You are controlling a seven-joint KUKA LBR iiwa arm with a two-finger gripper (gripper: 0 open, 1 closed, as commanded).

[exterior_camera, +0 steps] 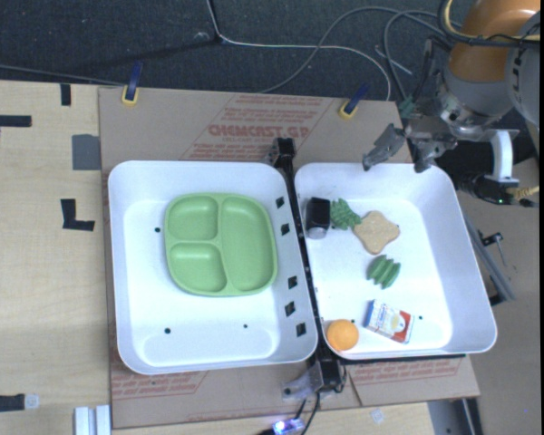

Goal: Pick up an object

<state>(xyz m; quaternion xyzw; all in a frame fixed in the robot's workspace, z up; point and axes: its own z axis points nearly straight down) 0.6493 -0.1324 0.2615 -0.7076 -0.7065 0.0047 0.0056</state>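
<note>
While the arm (490, 34) is reaching in from 2 o'clock, the gripper (397, 157) is hovering just past the top rim of the right bin (467, 261), its two dark fingers standing apart with nothing between them. No item is lying directly beneath it.

Contents of the right bin: a black, boxy object (318, 214) is sitting at 10 o'clock, close to the divider between the bins. A green leafy toy (344, 214) is lying touching it on its 3 o'clock side. A tan, slice-shaped piece (377, 231) with a rough-looking face is lying just beside the leafy toy. A ridged green pod-like piece (383, 270) is resting near the centre. A small printed carton (387, 321), red, white and blue, is lying flat at 6 o'clock. A smooth orange ball (343, 335) is sitting at 7 o'clock, near the bottom corner, apart from the carton.

The left bin (131, 279), white and shallow, is bearing a smooth pale green divided plate (222, 245) of three compartments. Both bins are resting on a brown cardboard sheet (254, 125). Cables (344, 25) are trailing across the dark surface at 12 o'clock
</note>
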